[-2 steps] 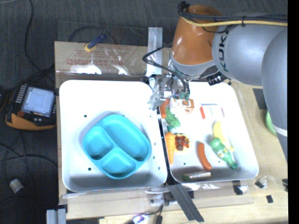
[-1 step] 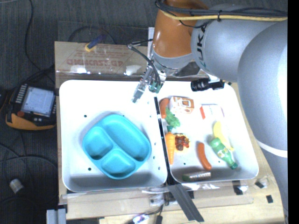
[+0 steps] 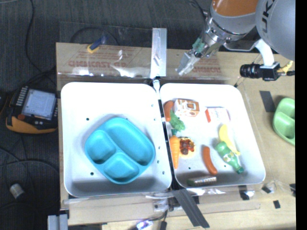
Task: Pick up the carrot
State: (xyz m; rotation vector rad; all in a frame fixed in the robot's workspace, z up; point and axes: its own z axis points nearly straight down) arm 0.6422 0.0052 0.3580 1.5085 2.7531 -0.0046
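Claw [image 3: 184, 67] raised above the counter [image 3: 249, 80], beyond the far rim of the right bin [image 3: 249, 128], near the divider between the 2 bins; whether spread or clenched, cannot tell, and nothing seen gripped. Grey arm [image 3: 278, 13] with orange band entering from the upper right. Carrot [image 3: 174, 151] lying in the right bin against its left wall, orange body pointing toward the near rim, green top [image 3: 177, 123] at the far end, well apart from the claw. Just beside the carrot, a small dark-and-orange item [image 3: 186, 146]. Further right, a red sausage [image 3: 209, 159], a yellow banana [image 3: 225, 135] and a green bottle [image 3: 229, 158]. At the far end, a white carton [image 3: 186, 108]. In the left bin [image 3: 76, 109], a blue divided tray [image 3: 120, 149] with 3 compartments.
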